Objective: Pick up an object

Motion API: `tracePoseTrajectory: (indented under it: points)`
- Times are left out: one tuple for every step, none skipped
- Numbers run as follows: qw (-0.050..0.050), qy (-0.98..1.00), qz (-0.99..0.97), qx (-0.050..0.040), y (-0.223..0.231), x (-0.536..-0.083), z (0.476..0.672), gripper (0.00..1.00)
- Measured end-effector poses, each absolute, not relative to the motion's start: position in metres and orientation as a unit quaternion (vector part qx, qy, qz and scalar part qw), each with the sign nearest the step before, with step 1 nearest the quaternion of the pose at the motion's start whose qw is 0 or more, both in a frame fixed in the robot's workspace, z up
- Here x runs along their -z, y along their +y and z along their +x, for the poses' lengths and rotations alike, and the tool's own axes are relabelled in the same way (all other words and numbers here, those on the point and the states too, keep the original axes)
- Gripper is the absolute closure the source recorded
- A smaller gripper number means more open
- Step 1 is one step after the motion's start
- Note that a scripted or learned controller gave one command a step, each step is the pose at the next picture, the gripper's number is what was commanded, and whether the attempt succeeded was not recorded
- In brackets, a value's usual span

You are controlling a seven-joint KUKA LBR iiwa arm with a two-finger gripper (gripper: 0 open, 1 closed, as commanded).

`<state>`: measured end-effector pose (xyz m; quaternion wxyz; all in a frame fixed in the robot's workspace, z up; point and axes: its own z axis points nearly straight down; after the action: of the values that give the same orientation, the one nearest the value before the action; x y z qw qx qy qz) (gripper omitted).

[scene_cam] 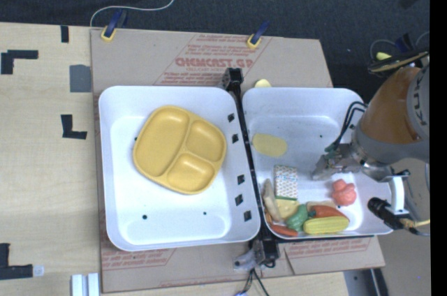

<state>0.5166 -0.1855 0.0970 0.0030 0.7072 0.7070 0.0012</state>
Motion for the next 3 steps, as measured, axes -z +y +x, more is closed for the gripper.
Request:
tracePoseTrajectory:
  points:
    - [0.001,0.706,0.708,-0.0005,-0.185,-0.17,0.483,1.0]
    - [-0.001,0.707,0.707,0.0002,-0.184,-0.166,0.483,0.0]
    - [-0.001,0.706,0.708,0.0012,-0.219,-0.157,0.483,0.0]
